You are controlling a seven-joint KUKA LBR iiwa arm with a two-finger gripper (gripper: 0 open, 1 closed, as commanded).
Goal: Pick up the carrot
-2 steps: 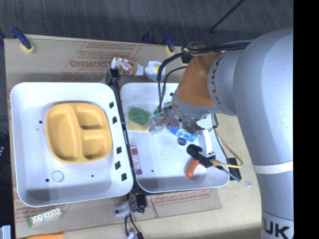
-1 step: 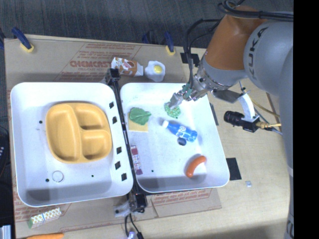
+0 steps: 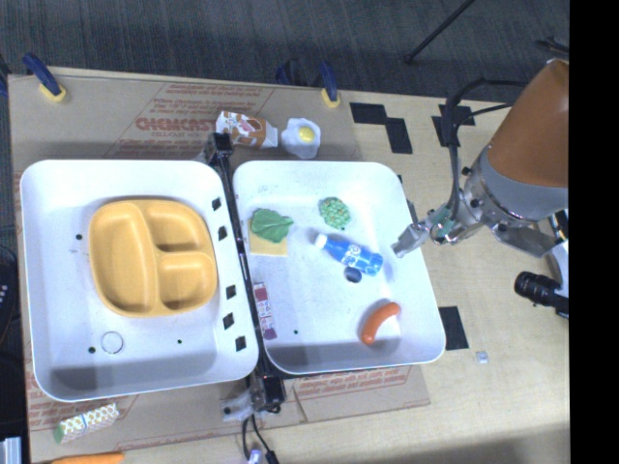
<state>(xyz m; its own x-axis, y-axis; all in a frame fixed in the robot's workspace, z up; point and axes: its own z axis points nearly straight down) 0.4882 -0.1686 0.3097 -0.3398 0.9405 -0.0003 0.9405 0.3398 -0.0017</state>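
A tan cardboard-covered bench is carrying two shallow white plastic bins. The small orange carrot is lying near the front right corner of the right-hand bin, below a blue bottle. The grey two-finger gripper is hanging at that bin's right rim, holding nothing; how far it is parted I cannot tell. A yellow divided tray is sitting in the left-hand bin.

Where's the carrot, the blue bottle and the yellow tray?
carrot [image 3: 379,321]: camera view, middle of its orange body, right bin.
blue bottle [image 3: 350,253]: camera view, middle of its blue body, right bin.
yellow tray [image 3: 153,255]: camera view, its central divider, left bin.
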